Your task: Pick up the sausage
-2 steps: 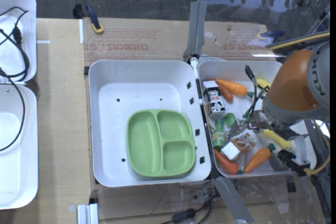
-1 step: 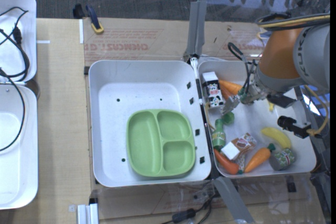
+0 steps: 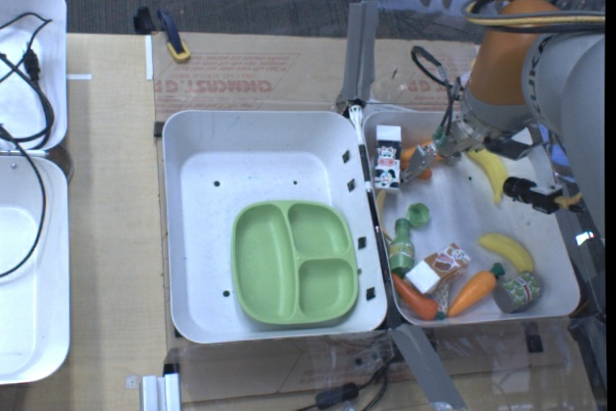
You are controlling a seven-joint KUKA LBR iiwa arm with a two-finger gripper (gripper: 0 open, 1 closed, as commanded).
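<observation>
The jaws (image 3: 430,156), hard to tell if parted, sit by the smooth red-orange sausage (image 3: 412,295)'s white bin (image 3: 568,276).

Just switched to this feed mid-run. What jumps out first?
The grey arm with its orange band reaches into the right bin, its gripper low near the bin's far left corner. Toy food crowds that bin's near side. A green divided plate sits in the left bin.
</observation>
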